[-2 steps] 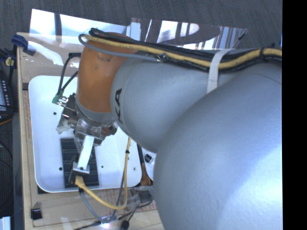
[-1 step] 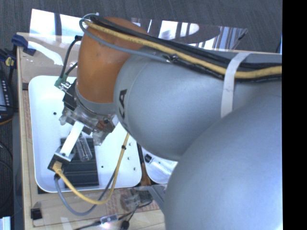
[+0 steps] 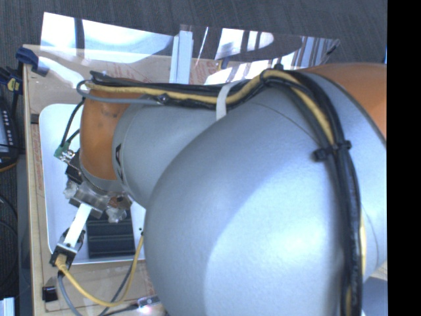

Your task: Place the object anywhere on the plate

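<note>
Gripper (image 3: 108, 234) was seen low over the near part of the left bin (image 3: 47, 176); whether it was spread or pressed together could not be told. A yellow cable (image 3: 99, 298) was looped beside it at the near edge. The object was hidden, its place not to be told. Farther back, the orange band (image 3: 99, 137) and grey arm (image 3: 263, 209) were spread across both bins, with a cable bundle (image 3: 197, 97) strapped along the top.

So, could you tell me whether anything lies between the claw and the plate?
I cannot tell. The arm covers most of both bins, so neither the plate nor the object can be made out. The claw hangs over the left bin, just above a dark ribbed block.
</note>
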`<state>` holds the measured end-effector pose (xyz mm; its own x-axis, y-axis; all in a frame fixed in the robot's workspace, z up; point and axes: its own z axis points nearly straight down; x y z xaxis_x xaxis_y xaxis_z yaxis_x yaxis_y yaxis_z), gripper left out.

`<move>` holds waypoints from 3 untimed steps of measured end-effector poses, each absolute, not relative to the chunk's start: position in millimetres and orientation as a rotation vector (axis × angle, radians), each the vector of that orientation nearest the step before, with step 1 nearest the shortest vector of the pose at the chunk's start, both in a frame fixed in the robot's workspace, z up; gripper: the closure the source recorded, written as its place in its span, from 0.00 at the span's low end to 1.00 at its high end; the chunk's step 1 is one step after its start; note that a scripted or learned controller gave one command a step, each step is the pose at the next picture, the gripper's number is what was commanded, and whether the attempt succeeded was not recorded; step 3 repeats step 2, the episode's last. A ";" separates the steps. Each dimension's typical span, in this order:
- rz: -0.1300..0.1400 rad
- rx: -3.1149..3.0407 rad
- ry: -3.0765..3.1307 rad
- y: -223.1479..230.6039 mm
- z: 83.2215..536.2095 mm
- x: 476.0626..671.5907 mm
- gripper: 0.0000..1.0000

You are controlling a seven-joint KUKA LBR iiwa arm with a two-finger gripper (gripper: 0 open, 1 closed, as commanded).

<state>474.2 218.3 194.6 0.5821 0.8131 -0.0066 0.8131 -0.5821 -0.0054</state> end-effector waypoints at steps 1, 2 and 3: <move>0.002 -2.744 -1.528 91.3 250.6 486.4 0.00; 0.007 -2.529 -1.858 137.0 105.1 475.0 0.00; 0.007 -2.529 -1.858 137.0 105.1 475.0 0.00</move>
